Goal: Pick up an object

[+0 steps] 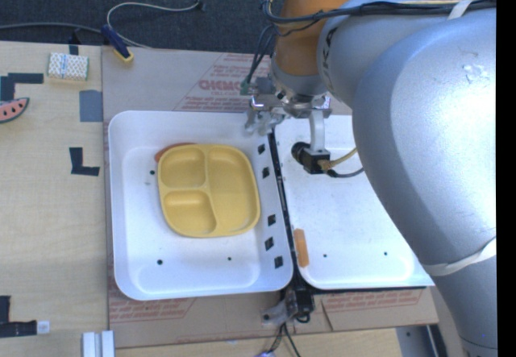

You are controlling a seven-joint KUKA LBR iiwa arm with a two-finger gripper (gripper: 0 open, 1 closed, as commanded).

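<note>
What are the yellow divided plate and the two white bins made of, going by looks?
Yellow divided plate: likely moulded plastic, matte to satin; uniform colour, soft rounded dividers, faint sheen.
Left bin and right bin: probably thin formed plastic, smooth white with rounded corners and raised rims; painted metal can't be ruled out.

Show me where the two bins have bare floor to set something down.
Left bin: a bare strip along the near edge below the yellow divided plate, and a narrower one down its left side. Right bin: open floor between the small orange piece by the divider and the arm. The far end near the gripper is crowded.
</note>
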